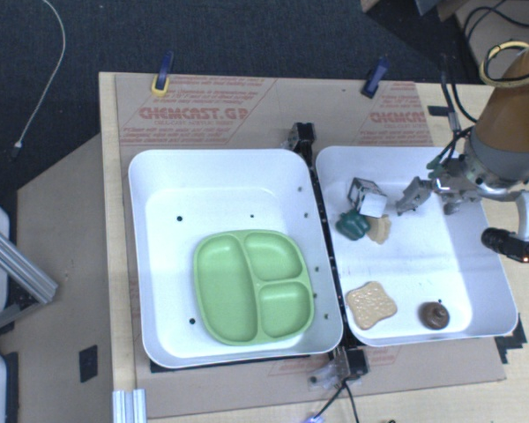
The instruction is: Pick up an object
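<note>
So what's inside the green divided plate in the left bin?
Nothing shows in the green plate: all three compartments look bare. The small items lie in the right bin instead. The plate covers the left bin's floor beneath it, so that patch can't be checked.

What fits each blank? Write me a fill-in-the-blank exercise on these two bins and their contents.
1. The green divided plate has ___ compartments.
2. That plate lies in the ___ bin.
3. The tan cracker-like piece and the small brown round object lie in the ___ bin.
4. The gripper hangs above the ___ bin.

Missing words: three; left; right; right
</note>
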